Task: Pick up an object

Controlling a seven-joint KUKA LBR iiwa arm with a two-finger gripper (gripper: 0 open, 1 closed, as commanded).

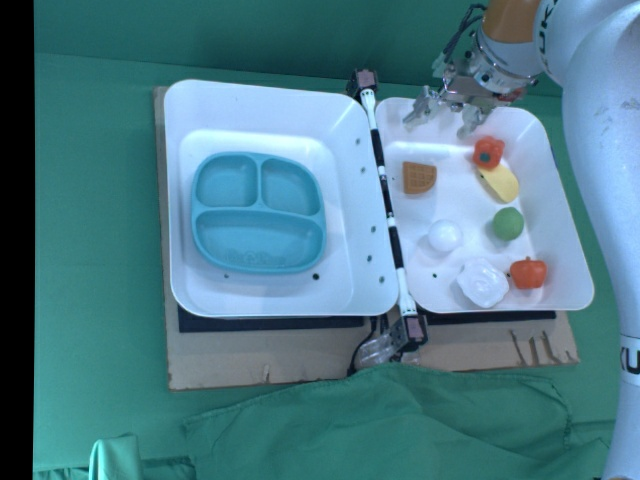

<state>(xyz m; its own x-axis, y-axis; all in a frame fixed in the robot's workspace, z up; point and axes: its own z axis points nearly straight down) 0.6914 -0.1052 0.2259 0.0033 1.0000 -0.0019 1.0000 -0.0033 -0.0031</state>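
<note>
Green cloth (400, 423) lies nearest; "KUKA" marks the arm (590, 28); claw (445, 110) spread, holding nothing

Two shallow white plastic bins sit side by side, the left bin (200, 108) and the right bin (565, 258). One light-blue three-compartment plate (258, 211) lies in the left. Six small items lie in the right: one brown waffle-like wedge (419, 177), one white ball (444, 235), one green ball (508, 223), one yellow oblong piece (501, 181), one crumpled white lump (483, 282), and two red-orange pepper-like toys (488, 151) (528, 272).
</note>
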